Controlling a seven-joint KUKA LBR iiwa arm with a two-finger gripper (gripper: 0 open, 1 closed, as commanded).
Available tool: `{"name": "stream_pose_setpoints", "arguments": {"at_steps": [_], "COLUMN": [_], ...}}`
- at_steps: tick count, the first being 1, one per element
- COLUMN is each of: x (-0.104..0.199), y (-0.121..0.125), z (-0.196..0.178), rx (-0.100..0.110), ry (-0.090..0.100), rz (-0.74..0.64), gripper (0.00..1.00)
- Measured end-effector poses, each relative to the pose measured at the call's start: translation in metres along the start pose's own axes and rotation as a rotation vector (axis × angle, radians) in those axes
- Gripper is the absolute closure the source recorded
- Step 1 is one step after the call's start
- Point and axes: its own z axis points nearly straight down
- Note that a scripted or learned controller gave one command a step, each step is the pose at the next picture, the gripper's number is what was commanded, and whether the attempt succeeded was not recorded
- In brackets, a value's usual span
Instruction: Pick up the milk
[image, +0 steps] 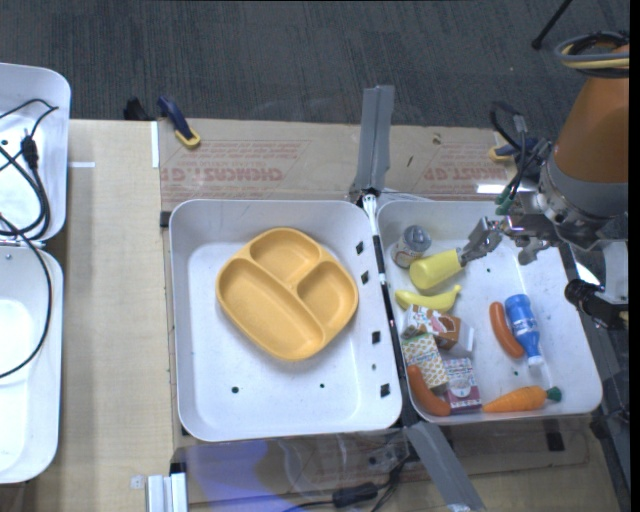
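Claw (478, 243) first: we see it over the right bin (585, 345), at the far side, with its fingers open a little and nothing between them; it sits just beside the yellow bottle (436, 268); we think the milk (461, 384) is the small carton at the near side, next to a carrot (517, 400); the left bin (190, 330) holds a yellow plate (287, 292).

Upside-down red lettering on the cardboard (300, 165) reads roughly "CHEMICALS"; nothing else legible

The bench (120, 300) bears two white bins (195, 330) (side by side).
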Motion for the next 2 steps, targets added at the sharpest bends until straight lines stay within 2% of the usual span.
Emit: {"name": "stream_pose_setpoints", "arguments": {"at_steps": [1,2], "x": [0.04,-0.002], "y": [-0.037,-0.042], "z": [0.073,0.13], "rx": [0.001,0.002], "ry": [0.0,0.001], "rz": [-0.045,0.126], "gripper": [0.0,0.0]}}
